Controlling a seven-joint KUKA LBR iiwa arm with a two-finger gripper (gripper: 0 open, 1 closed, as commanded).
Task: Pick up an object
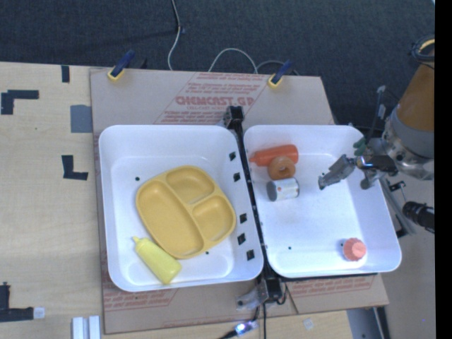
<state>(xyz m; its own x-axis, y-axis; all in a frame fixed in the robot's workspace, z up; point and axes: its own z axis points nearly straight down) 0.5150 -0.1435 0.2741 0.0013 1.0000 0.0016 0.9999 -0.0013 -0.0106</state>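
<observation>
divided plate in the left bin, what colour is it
Yellow. The divided plate shows it plainly in the camera view, beside a yellow squeeze bottle.

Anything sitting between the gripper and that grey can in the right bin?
Nothing visible. The gripper hangs over the right bin, with bare white floor between it and the grey can. The carrot and brown piece lie behind the can.

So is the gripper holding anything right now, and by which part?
Nothing is held. The gripper hangs open over the right bin, apart from the carrot.
</observation>
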